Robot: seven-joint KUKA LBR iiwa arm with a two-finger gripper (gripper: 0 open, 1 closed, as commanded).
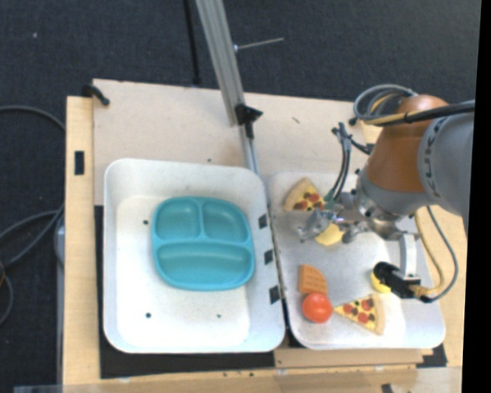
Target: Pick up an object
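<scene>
Gripper [330, 229] low in right bin [411, 323], at yellow piece [331, 235] beside pizza slice [303, 197]. Grasp step, seemingly. Cannot tell finger state. Next: close firmly, then lift straight, clear of cracker [312, 279] and tomato [317, 307].

Slanted overhead view of both bins [113, 226]

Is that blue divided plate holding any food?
Empty. The blue plate in the left bin shows three bare compartments; the toy food lies in the right bin.
</scene>
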